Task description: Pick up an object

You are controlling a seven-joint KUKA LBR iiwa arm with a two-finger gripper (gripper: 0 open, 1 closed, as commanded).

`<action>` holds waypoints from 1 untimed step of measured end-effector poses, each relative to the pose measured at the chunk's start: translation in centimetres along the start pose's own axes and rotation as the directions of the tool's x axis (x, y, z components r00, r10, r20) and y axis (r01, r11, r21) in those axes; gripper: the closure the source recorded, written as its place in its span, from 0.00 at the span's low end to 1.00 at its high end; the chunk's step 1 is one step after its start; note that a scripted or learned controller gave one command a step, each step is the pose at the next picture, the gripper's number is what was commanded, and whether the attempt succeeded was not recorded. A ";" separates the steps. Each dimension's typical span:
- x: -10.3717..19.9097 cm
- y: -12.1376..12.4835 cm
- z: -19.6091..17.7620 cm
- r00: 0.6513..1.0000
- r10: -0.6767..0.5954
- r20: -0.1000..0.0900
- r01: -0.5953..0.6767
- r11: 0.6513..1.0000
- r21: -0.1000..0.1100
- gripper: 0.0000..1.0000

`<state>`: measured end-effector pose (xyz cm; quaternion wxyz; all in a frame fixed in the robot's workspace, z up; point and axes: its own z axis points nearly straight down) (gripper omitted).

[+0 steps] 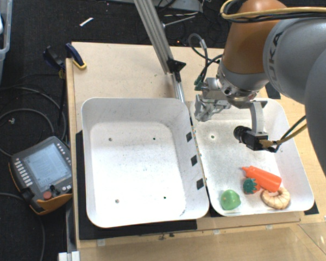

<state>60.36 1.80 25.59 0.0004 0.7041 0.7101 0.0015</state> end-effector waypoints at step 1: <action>5.1 2.4 1.0 1.000 0.000 0.000 0.000 1.000 0.001 1.00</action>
